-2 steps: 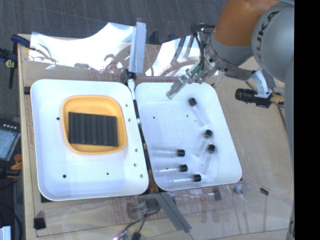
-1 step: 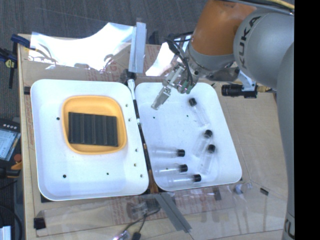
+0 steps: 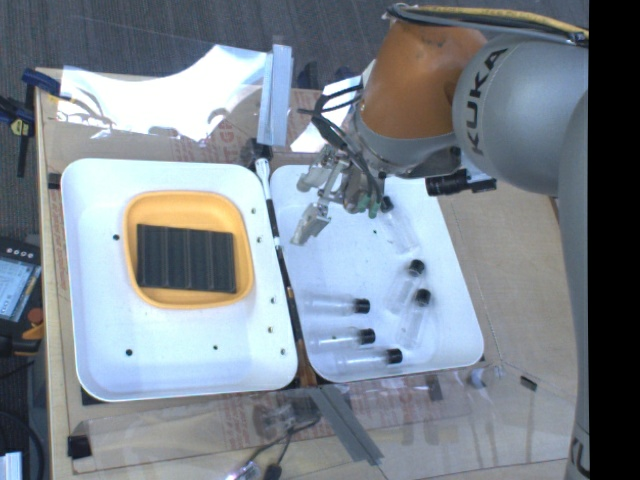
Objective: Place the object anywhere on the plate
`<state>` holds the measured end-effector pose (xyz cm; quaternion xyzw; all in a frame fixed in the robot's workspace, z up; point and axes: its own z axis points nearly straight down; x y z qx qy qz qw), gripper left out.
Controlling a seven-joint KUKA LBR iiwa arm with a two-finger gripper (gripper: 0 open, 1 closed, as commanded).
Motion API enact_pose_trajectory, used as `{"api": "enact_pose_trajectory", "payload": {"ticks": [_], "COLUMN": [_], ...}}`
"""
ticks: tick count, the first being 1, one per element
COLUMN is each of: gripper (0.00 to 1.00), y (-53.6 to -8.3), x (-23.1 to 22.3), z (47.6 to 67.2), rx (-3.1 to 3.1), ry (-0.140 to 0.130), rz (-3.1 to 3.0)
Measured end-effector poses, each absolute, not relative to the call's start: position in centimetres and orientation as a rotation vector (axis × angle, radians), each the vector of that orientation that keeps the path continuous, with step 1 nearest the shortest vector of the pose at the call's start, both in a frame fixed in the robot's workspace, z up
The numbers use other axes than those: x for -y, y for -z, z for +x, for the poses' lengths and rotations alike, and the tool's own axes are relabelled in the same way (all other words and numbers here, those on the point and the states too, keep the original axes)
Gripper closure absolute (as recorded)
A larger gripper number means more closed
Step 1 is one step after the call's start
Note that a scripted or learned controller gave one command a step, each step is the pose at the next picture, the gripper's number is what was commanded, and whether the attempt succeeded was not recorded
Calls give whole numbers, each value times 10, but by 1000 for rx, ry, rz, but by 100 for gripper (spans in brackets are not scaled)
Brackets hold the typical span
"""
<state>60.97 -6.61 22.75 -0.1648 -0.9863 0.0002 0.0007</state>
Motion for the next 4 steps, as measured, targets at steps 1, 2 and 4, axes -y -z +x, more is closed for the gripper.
{"api": "enact_pose_trajectory", "payload": {"ticks": [1, 2, 4], "gripper": [0, 0, 0], "y": [-233, -233, -233], "x": [71, 71, 71], "z": [618, 618, 618], "rx": [3142, 3142, 3142], "ry": [-1, -1, -1], "rz": [-123, -124, -124]}}
